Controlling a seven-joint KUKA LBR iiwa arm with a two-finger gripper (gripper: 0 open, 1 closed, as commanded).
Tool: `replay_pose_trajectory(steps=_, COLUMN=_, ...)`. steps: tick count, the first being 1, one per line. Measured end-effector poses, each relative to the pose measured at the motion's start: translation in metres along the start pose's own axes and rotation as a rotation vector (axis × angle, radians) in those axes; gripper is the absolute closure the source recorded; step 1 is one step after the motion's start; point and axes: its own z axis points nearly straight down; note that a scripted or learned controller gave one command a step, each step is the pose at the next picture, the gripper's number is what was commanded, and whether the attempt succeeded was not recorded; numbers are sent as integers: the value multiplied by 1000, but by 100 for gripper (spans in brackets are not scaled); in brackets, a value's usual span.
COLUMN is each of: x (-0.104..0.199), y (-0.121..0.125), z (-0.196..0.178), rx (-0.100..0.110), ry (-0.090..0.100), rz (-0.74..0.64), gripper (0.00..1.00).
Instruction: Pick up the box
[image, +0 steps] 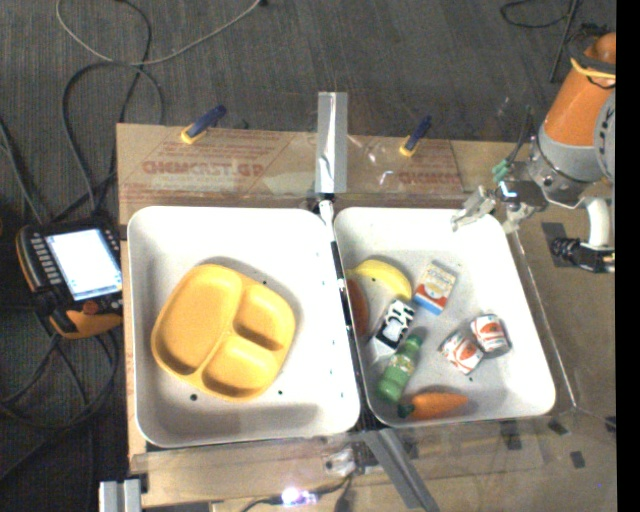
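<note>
Hovering over the far right corner of the right shallow white plastic bin (520, 290): a small metal two-finger gripper (478, 208) on a grey arm with a smooth orange band (572, 112) above the wrist. Fingers (466, 217) splayed a little apart, thin and pale, nothing between them — clear of every object below.

Lying in the far half of that bin, near its middle: a small cardboard box (436, 286), red and white with a blue patch, flat-faced and rectangular, turned slightly off square to the bin walls. Just beside it toward the dividing wall, a curved glossy yellow banana (378, 276). Nearer the front, a black-and-white patterned blocky item (395, 324), then a green plastic bottle (398, 371) lying tilted, its cap end toward the front edge. Along the front edge, a tapered orange carrot (438, 404) with a green stub. Toward the right wall, two short red-and-white cans (475, 343) on their sides, touching or nearly so.

Resting in the left white bin (140, 300), filling much of its centre: a yellow moulded plastic tray (225, 330) with rounded corners and three recessed compartments, matte and smooth.

Behind both bins, a flat sheet of brown printed cardboard (200, 170), held by two blue-and-yellow clamps (203, 123). Off the bench's left edge, a handheld control pendant (75, 265) with a lit screen on grey carpet.
</note>
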Motion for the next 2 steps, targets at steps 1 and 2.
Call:
replay_pose_trajectory(steps=1, x=-2, y=7, z=-44, rx=0, ry=-6, rz=-72, gripper=0)
replay_pose_trajectory(steps=2, x=4, y=-53, z=93, rx=-18, ry=3, rz=-57, gripper=0)
